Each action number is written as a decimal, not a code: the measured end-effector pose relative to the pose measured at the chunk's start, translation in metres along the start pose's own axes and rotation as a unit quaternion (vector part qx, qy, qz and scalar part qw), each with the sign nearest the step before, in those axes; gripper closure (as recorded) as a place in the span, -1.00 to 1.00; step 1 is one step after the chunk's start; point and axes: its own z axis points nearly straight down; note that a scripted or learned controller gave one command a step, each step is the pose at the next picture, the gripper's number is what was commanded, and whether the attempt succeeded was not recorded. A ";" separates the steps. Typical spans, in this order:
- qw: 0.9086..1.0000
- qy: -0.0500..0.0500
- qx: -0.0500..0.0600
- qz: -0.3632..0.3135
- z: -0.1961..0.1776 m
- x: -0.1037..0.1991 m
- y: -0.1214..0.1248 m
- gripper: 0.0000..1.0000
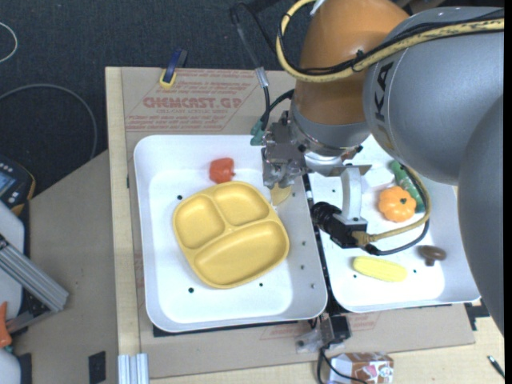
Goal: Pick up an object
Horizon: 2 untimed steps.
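So the gripper is hanging low over the left bin, right by that bin's right edge and toward its far side, with its tip just off the far right corner of the plate. Honestly can't tell if it's open or closed from this angle, the wrist blocks too much, and I don't see anything clearly held in it.

The yellow plate has three sections and sits flat in the middle of the left bin. A small red piece lies just beyond the plate's far edge, near the bin's far side.

In the right bin: a pumpkin toward the far side with a green piece touching it, a yellow piece near the front edge, and a small brown piece near the right edge. All of those are well apart from the gripper.
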 end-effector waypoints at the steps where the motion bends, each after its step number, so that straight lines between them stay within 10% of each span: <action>1: 1.000 0.000 0.000 -0.002 -0.009 0.002 0.000 1.00; 2: 1.000 -0.001 0.006 0.002 0.073 -0.046 0.028 1.00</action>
